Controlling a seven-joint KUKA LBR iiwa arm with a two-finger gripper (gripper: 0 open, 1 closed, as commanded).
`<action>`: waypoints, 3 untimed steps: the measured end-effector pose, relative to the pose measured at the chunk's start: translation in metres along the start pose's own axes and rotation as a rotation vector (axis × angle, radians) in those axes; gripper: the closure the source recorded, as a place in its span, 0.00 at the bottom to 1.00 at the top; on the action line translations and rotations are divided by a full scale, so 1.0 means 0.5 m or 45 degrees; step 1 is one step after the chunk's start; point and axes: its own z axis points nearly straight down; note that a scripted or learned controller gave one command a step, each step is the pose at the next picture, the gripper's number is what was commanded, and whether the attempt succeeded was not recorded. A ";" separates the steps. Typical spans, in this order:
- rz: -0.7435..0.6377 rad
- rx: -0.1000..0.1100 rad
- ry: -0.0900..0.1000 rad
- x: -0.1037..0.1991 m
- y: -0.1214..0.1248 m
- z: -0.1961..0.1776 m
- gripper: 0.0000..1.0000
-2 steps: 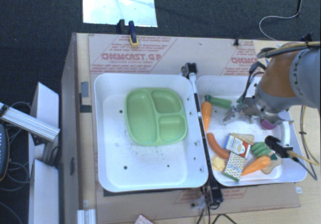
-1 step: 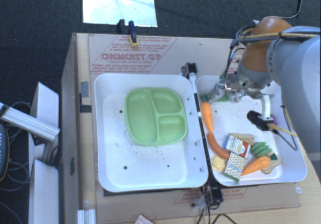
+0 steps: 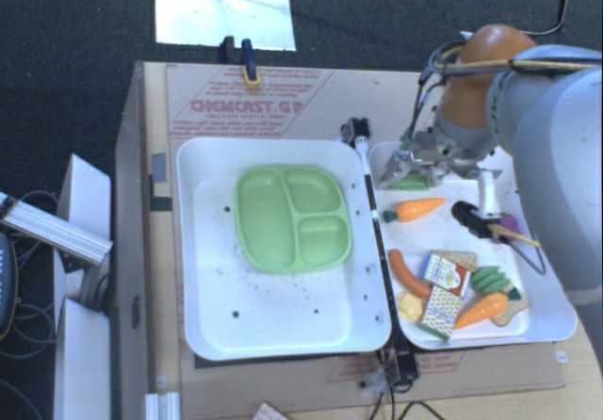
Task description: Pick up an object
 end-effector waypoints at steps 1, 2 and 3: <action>-0.002 0.003 -0.002 -0.002 0.001 -0.024 1.00; -0.003 0.004 -0.002 -0.002 0.001 -0.024 0.00; 0.000 0.002 -0.001 -0.002 0.000 0.000 0.00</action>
